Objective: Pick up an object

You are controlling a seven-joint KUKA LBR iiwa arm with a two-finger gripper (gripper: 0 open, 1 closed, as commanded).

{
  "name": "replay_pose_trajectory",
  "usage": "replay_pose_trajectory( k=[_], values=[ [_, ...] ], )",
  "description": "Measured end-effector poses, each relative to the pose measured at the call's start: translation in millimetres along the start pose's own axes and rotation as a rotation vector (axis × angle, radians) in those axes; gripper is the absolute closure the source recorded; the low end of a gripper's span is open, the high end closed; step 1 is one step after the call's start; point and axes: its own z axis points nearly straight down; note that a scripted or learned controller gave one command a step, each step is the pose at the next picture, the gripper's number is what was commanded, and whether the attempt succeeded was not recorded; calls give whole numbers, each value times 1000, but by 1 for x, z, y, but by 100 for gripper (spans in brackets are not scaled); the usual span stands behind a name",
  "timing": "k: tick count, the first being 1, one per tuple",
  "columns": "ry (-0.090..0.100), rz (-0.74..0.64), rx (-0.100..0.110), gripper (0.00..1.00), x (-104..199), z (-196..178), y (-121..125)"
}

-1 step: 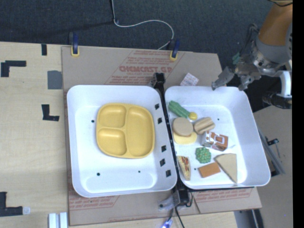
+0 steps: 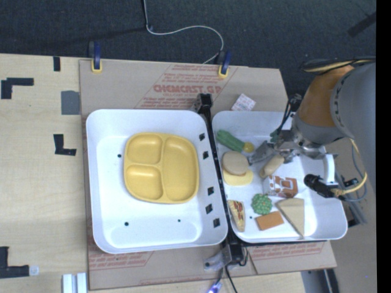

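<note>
Yellow moulded plastic, a three-compartment plate (image 2: 162, 166), lies flat in the left white bin (image 2: 104, 224). In the right white bin (image 2: 324, 227) lie smooth toy foods: a green cucumber-like piece (image 2: 231, 140), a round cream bun on a yellow disc (image 2: 236, 167), a knobbly green broccoli floret (image 2: 262, 204), an orange slab (image 2: 269, 221), a pale wedge (image 2: 294, 215) and a printed red-and-white packet (image 2: 283, 186). The grey arm's hand (image 2: 273, 157) sits low at the bin's far side, touching a tan oblong piece (image 2: 272, 164); I cannot tell how wide its grip is. The bins rest on cardboard over the wooden surface (image 2: 36, 182).
</note>
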Motion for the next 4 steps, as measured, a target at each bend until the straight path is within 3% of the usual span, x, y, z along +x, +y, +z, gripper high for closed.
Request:
replay_pose_trajectory(
  k=[1,2,3,4],
  values=[
    [-2,-1,-10,100,0,-19,4],
    [-2,-1,-9,0,0,-18,4],
    [-2,2,-9,0,-28,-9,-45],
    [-3,-3,-9,0,27,-9,-44]
  ],
)
